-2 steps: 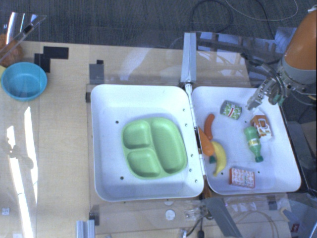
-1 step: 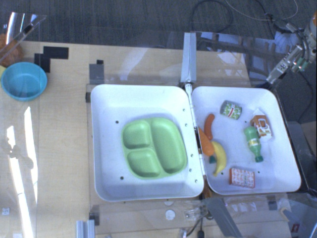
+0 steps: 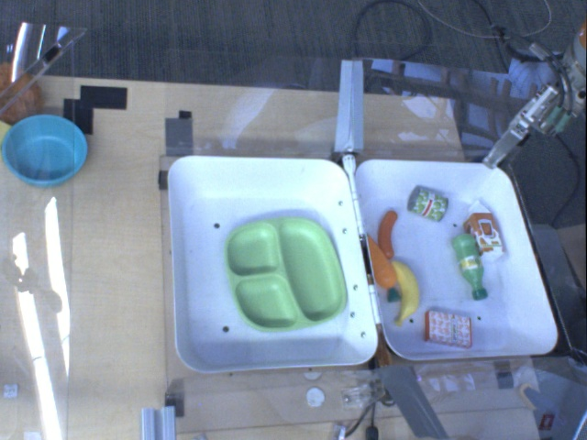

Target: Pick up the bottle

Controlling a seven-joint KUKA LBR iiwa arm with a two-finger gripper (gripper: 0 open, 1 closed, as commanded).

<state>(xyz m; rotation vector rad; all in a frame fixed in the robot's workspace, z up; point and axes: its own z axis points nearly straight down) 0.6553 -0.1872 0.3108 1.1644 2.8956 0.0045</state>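
The green bottle (image 3: 470,264) lies on its side in the right white bin (image 3: 514,333), near that bin's right wall, cap end toward the front. My gripper (image 3: 500,152) hangs above the bin's back right corner, well behind the bottle and apart from it. It points down and to the left, and nothing shows in it.
Around the bottle in the right bin lie an orange-and-white carton (image 3: 483,232) just behind it, a green can (image 3: 427,203), a red sausage (image 3: 388,230), a banana (image 3: 406,293) and a red box (image 3: 448,327). The left bin holds a green divided tray (image 3: 284,271). A blue bowl (image 3: 44,149) stands far left.
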